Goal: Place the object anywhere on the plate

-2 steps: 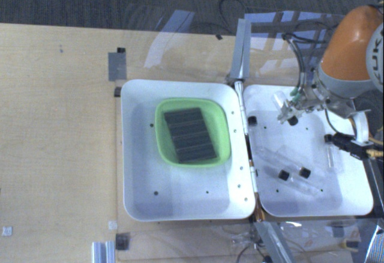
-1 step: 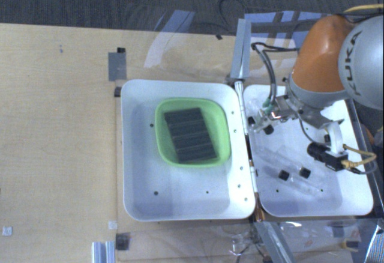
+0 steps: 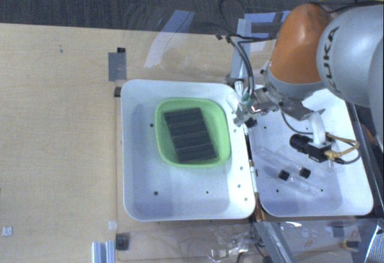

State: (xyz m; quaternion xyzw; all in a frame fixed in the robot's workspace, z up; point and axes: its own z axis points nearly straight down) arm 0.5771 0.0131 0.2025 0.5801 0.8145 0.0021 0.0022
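A green square plate [image 3: 223,136] lies in the left bin [image 3: 144,196]. On it rests a dark grey ridged rectangular object [image 3: 189,134], lying flat and slightly turned. My gripper [image 3: 244,113] hangs under the orange-banded wrist [image 3: 298,45], over the rim between the two bins, just right of the plate's upper right corner. It is apart from the dark object, and nothing shows in its grasp.
The right bin [image 3: 354,196] holds a clear plastic piece with small black parts [image 3: 293,176]. A black cylinder with yellow cable [image 3: 307,146] hangs from the arm over that bin. Bare wooden bench [image 3: 54,136] spreads to the left.
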